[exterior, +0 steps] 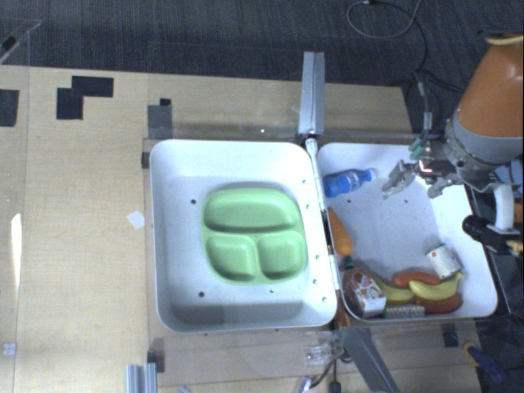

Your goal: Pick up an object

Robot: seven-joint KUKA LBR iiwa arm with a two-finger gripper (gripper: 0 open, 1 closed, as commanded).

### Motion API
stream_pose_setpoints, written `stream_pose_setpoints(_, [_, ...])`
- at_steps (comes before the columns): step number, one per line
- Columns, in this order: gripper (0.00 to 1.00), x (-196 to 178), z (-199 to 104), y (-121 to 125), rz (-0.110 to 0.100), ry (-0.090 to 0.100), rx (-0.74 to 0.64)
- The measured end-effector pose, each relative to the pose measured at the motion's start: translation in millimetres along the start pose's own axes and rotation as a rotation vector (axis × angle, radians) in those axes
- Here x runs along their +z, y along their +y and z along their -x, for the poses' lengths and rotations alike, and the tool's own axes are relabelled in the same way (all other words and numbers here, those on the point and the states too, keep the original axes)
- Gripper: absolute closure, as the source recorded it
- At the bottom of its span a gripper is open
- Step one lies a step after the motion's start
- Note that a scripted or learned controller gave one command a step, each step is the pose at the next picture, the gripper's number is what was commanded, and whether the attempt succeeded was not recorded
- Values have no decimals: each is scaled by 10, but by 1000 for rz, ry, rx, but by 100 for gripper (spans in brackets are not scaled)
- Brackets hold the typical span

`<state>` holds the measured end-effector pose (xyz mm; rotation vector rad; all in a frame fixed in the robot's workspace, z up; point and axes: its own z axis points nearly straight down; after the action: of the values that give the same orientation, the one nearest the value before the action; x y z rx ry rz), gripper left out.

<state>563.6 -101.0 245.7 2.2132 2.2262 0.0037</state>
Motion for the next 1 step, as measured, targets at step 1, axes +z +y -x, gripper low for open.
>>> stream_pose_setpoints(1, [100, -114, -10, 17, 4, 0, -4])
